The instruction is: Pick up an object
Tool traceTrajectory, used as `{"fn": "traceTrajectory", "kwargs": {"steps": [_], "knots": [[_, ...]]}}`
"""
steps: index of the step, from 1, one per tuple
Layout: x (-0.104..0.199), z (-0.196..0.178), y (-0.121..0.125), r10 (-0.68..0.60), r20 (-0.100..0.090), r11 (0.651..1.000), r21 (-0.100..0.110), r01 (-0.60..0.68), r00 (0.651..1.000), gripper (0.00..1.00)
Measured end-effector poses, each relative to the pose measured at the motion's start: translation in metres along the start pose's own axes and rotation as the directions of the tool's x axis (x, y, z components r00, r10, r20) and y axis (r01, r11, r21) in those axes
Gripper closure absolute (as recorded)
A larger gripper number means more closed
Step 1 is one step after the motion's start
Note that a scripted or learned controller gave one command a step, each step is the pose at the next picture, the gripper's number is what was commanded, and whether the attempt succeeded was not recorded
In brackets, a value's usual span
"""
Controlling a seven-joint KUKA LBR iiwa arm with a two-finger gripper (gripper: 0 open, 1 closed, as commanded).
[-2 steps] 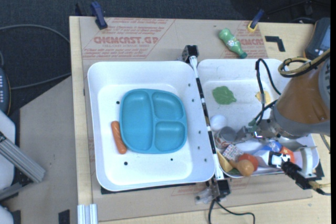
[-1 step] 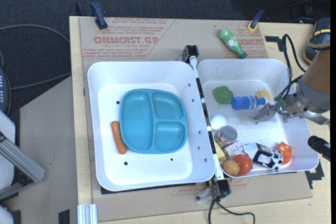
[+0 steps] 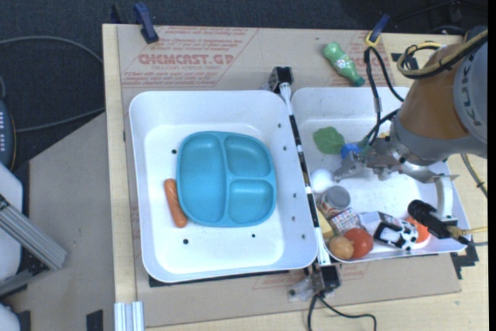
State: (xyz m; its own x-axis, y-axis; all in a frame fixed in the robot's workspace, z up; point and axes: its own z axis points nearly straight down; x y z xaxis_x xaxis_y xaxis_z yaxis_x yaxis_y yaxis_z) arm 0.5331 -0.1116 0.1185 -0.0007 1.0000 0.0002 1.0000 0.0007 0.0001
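We saw a chunky grey arm (image 3: 474, 89) with a fat orange band (image 3: 434, 101) round it, then a duller grey wrist section below. Black cables looped off it toward 11 o'clock, and the gripper (image 3: 350, 163) end was bare metal with a small blue bit.

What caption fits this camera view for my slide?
Robot arm's pincer reaches into the right bin of toys; blue divided plate and carrot lie in the left bin.

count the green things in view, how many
2: a green bottle lying on the bench beyond the right bin, and a green piece inside it. The arm may hide more.
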Motion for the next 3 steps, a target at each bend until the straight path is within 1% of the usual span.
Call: {"fn": "traceTrajectory", "kwargs": {"steps": [1, 2, 3], "knots": [[-0.02, 0.034, 0.053, 0.0, 0.001, 1.0, -0.001, 0.0, 1.0, 0.0], [0.002, 0.013, 0.116, -0.002, 0.001, 1.0, -0.002, 0.002, 1.0, 0.0], [-0.013, 0.034, 0.133, 0.0, 0.002, 1.0, -0.002, 0.0, 1.0, 0.0]]}}
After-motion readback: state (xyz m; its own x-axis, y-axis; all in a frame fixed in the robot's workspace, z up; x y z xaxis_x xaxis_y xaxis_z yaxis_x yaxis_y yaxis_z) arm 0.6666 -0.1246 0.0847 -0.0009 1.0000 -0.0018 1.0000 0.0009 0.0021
